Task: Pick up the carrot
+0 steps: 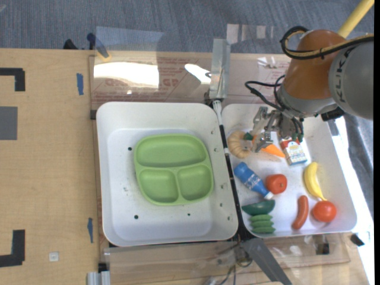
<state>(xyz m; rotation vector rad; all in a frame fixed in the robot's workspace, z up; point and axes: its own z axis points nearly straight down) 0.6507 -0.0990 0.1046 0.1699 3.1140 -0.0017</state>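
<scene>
Two white bins are sitting side by side. The left bin (113, 177) is holding one green plate (173, 168) with three compartments. The right bin (341, 177) is holding nine small things: one carrot (274, 151), one pretzel (239, 143), one blue bottle (250, 179), two red tomatoes, one (276, 184) near the bottle and one (324, 211) at the front right, one banana (313, 180), one sausage (301, 212), one small carton (295, 152) and one green vegetable (260, 215) at the front.

The carrot is lying at the back of the right bin, between the pretzel and the carton, just under the gripper (265, 136). Its long axis is running roughly left to right across the bin, sloping slightly down to the right; the gripper is covering its left end, so which end is the tip is hard to tell.

The arm (314, 70) is hanging over the bin's back right part. Whether the fingers are spread or clenched cannot be told, as they are blurring into cables and the pretzel behind them. The carton's print is too small to read, and the green vegetable's kind is unclear.
</scene>
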